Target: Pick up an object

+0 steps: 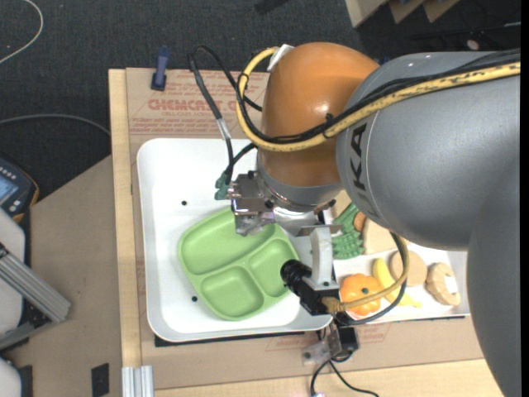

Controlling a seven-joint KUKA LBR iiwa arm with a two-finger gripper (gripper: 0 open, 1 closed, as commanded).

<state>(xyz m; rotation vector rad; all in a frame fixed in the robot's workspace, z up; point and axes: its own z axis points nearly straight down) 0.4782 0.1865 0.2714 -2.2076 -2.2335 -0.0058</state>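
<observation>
Camera view from above: my grey arm [446,155] reaches in from 3 o'clock across the bench [124,222]. My gripper [252,215] hangs over the left white bin [161,222], and I cannot tell whether it is open or closed. A pale green plate [223,259] lies toward 6 o'clock in that bin. It is glossy and rounded, split into three compartments, and its 12 o'clock rim sits beneath the gripper. At 3 o'clock, the right bin [450,304] holds an orange [361,292], a banana [383,271] and a tan piece [442,281].

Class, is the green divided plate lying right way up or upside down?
Right way up: the plate shows its hollow compartments, lying in the left bin.
</observation>
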